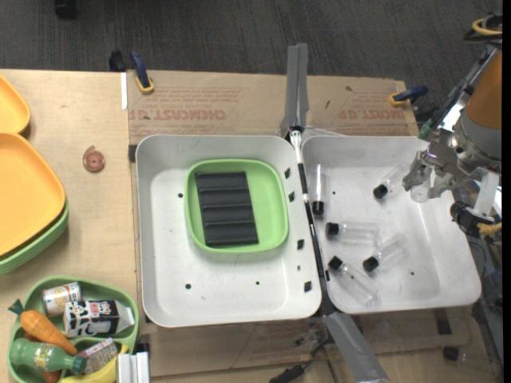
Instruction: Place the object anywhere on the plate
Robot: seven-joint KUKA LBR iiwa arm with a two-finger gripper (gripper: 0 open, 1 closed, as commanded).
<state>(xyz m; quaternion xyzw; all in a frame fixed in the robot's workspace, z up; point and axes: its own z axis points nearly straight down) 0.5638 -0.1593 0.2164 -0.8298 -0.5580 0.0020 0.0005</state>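
Spanning the tabletop (104, 118) side by side, two shallow white bins sit under the slanted overhead camera: the left bin (160, 294) carries a green square plate (275, 214) with a dark ribbed insert (227, 207), its ribs stacked from the far edge toward the near one, while the right bin (447, 278) holds a scatter of clear vials with black caps. One vial (317, 190) lies along the bin's left wall, its long axis running far to near with the cap at the near end; another (355, 231) lies roughly crosswise, cap pointing left; a third (385, 255) slants, cap toward the lower left; two more (350, 278) (391, 182) lie near the front and back. The grey arm (479, 126) reaches in from the right, its claw (423, 180) hovering over the right bin's far right corner; whether it is spread or closed cannot be told, and no vial is visibly between its tips. None of the vials is on the plate.
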